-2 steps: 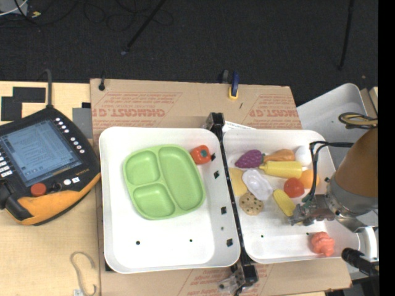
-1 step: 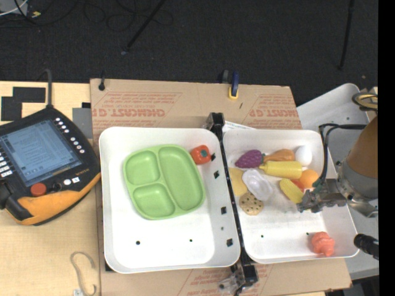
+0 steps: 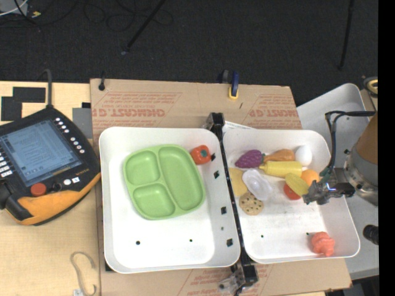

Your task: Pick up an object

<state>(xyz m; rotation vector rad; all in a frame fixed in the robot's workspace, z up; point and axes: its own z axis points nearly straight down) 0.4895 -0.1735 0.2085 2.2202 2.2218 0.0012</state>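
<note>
Two shallow white bins sit side by side on a brown cardboard sheet (image 3: 154, 106) over a bench, with dark carpet (image 3: 185, 29) beyond and a grey teach pendant (image 3: 40, 159) at left. The left bin (image 3: 117, 239) holds a green divided plastic tray (image 3: 163, 180) and a small red toy (image 3: 200, 155). In the right bin (image 3: 290, 239) we see plastic toy foods: a purple grape bunch (image 3: 249, 159), a yellow corn cob (image 3: 284, 168), a brown cookie (image 3: 251, 203), a pink piece (image 3: 321, 243). The gripper (image 3: 316, 193) sits at the yellow-orange pieces (image 3: 299, 182); we cannot tell its jaw state.

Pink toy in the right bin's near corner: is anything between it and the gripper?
Nothing visible. The pink toy lies alone on bare bin floor, and the gripper hovers above the yellow and orange pieces farther back.
</note>
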